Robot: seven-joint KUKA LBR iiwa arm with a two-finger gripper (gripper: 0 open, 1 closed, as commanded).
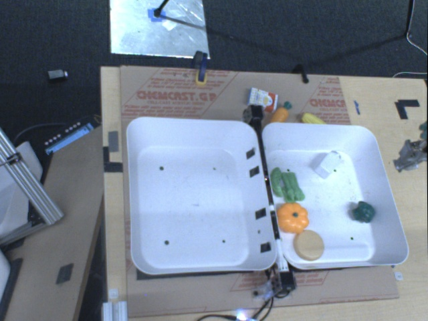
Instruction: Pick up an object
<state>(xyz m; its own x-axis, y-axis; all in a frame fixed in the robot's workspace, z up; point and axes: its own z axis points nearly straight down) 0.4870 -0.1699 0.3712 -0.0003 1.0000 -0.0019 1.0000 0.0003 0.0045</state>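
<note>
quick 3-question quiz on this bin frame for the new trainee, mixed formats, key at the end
1. True or false: the orange pumpkin lies in the left bin.
2. Which item lies nearest the right bin's right wall? A) green pea pod B) dark green piece C) tan disc
3. Fill in: the white block lies toward the ____ wall of the right bin, as the camera sees it.

Key
1. False: it lies in the right bin, beside the divider, touching the tan disc.
2. B
3. Far (top of the picture).
</note>
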